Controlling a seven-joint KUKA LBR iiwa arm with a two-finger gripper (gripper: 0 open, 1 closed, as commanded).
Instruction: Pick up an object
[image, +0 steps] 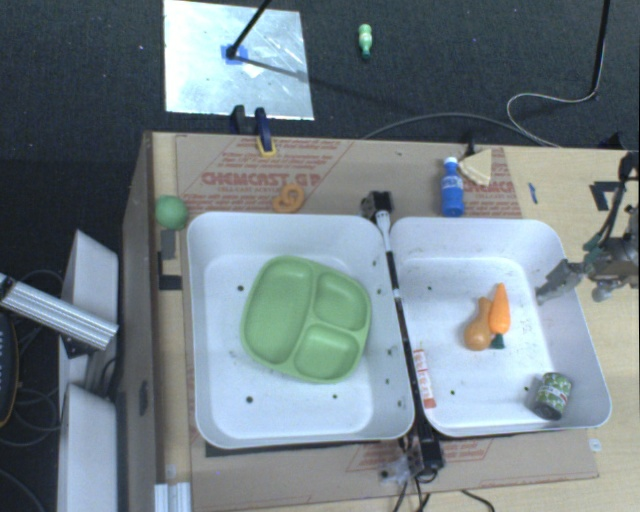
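two white bins sit on a cardboard-covered bench above dark carpet; pincer state unclear.

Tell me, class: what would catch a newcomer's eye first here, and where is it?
The green tray stands out most, lying in the left bin. Next come the carrot and the yellow gourd beside it in the middle of the right bin, with a small can near that bin's front right corner. A blue bottle stands on the bench behind the right bin.
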